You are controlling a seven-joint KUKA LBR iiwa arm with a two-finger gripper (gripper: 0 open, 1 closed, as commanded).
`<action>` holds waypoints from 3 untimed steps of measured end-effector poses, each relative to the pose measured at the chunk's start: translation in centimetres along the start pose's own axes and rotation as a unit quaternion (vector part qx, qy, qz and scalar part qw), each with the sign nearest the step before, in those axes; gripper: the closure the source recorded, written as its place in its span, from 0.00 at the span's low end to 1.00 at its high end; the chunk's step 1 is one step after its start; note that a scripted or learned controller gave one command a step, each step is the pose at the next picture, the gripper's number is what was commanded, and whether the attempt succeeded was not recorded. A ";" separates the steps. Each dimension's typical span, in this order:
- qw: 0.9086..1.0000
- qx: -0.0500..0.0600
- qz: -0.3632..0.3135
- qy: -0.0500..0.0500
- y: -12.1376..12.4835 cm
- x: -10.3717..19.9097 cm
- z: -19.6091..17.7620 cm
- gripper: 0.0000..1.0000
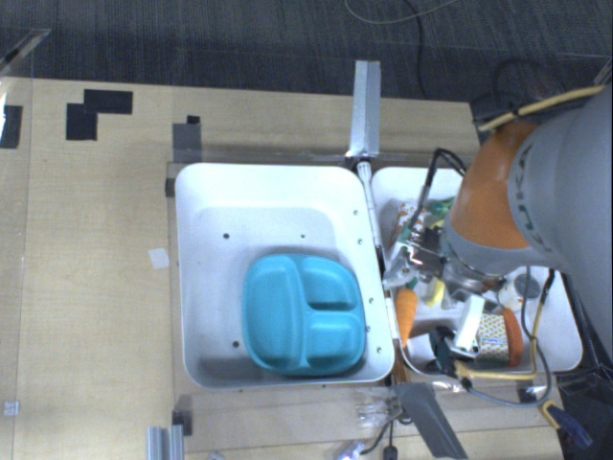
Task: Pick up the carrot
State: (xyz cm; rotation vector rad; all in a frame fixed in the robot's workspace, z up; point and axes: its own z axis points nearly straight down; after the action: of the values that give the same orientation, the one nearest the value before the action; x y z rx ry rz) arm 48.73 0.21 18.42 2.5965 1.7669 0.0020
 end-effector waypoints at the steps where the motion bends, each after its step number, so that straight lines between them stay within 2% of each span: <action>1: 0.999 0.001 0.039 0.000 -2.1 5.2 0.0 0.00; 2: 1.000 0.000 0.003 0.000 -0.3 0.8 0.0 0.00; 3: 0.983 0.000 0.182 0.000 2.7 -7.0 0.0 0.00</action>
State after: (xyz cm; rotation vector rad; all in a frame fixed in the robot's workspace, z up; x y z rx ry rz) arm 48.71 -7.27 18.42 2.8753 1.2650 0.0012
